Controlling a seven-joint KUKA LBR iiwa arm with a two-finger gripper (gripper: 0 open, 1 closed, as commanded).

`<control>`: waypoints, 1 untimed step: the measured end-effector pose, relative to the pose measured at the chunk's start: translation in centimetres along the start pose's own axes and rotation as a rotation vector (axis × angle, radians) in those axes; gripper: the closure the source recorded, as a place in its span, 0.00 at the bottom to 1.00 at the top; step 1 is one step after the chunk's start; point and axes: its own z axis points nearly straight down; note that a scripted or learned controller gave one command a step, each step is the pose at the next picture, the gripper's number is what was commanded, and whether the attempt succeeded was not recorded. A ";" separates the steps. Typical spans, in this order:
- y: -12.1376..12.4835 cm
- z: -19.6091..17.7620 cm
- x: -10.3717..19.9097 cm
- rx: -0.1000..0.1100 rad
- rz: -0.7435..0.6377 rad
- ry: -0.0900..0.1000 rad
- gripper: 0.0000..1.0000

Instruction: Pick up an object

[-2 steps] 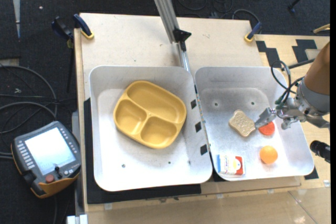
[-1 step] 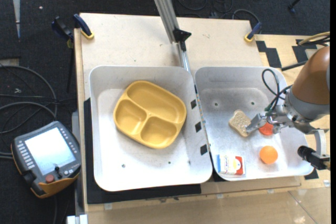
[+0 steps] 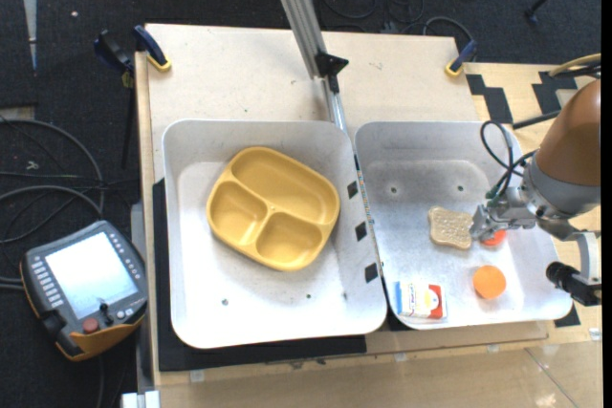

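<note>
One tool (image 3: 490, 226) low in right bin (image 3: 421, 148), beside cracker (image 3: 449, 227)

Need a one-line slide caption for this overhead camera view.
Arm's tool low in the right bin beside a toast piece; orange ball, small carton nearby; yellow tray left.

Bright, even overhead light across bench (image 3: 239, 72); no hard shadows. Left bin (image 3: 191, 205) and right bin (image 3: 421, 158) near blown out, mild glare on white floors. Yellow tray (image 3: 273, 207) throws thin soft shadow toward 5 o'clock. Dark carpet (image 3: 67, 33) from 9 to 12 o'clock swallows detail. Focus fair overall; arm (image 3: 572, 158) at 3 o'clock slightly soft.
</note>
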 end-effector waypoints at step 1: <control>-0.2 -6.3 0.2 -0.002 -0.002 -0.001 1.00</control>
